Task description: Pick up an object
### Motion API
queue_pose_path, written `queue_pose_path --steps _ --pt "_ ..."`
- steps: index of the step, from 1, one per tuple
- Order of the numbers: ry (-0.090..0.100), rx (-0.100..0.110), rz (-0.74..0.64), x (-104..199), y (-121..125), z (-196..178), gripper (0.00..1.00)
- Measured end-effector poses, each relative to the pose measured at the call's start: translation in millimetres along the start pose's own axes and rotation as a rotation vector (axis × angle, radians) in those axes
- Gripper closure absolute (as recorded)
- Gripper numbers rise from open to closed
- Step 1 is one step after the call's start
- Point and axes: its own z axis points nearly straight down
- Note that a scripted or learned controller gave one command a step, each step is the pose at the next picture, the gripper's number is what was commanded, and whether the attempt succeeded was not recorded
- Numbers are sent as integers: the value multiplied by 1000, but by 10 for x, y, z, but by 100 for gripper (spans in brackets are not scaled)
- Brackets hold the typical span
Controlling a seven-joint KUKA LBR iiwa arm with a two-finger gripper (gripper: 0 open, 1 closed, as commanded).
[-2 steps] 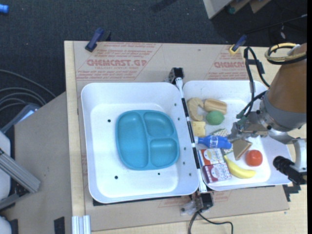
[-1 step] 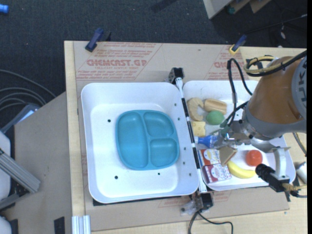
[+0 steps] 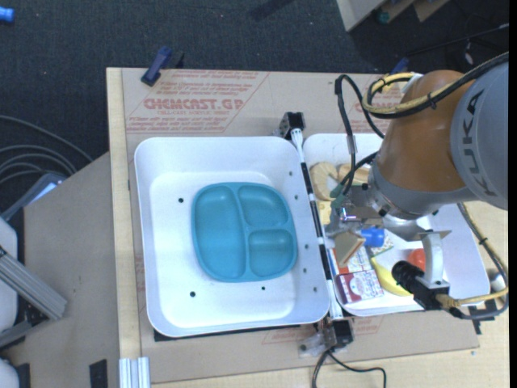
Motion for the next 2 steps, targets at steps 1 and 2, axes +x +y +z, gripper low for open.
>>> queue_pose_path --steps 1,2 --pt "-2 -1 2 -539 637 398 100" --pt "0 2 0 -248 237 -42 100"
